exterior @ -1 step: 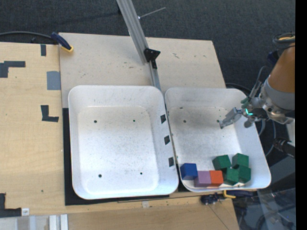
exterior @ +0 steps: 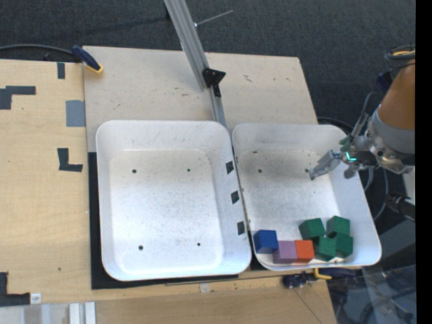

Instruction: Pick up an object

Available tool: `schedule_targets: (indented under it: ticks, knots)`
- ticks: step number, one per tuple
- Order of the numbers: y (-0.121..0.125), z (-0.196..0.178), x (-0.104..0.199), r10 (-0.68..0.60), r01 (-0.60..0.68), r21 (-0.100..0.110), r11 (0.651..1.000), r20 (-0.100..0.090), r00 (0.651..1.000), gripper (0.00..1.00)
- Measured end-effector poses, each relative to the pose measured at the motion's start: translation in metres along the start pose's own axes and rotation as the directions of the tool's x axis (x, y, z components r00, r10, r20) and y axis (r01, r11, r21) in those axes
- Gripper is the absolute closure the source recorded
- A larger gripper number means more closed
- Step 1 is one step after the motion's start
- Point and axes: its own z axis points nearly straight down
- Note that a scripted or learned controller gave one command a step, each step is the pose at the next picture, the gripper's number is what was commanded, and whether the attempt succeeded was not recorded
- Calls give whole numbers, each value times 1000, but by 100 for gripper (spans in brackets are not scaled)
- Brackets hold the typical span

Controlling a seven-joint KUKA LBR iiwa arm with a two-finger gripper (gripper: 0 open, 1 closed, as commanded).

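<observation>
Several small blocks lie bunched in the near right corner of the right bin (exterior: 283, 132): a blue block (exterior: 266, 240), a purple block (exterior: 287, 251), an orange block (exterior: 304, 250) and several green blocks (exterior: 328, 237). My gripper (exterior: 331, 172) hangs over the right side of that bin, well behind the blocks and apart from them. It is open, with nothing between its fingers. The grey arm with its orange band (exterior: 403, 100) comes in from the right edge.
The left bin (exterior: 162, 128) sits against the right one. A slanted metal pole (exterior: 189, 36) with a black bracket rises behind the bins. A blue and yellow clamp (exterior: 88, 58) lies at the bench's back left corner.
</observation>
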Motion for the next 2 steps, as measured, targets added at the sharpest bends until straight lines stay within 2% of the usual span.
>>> schedule_targets:
  ticks: [1, 2]
  knots:
    - [4, 45, -3, 1, -1, 4, 1000, 0, 1000, 0]
    - [-5, 107, -6, 2, -2, 7, 1000, -1, 1000, 0]
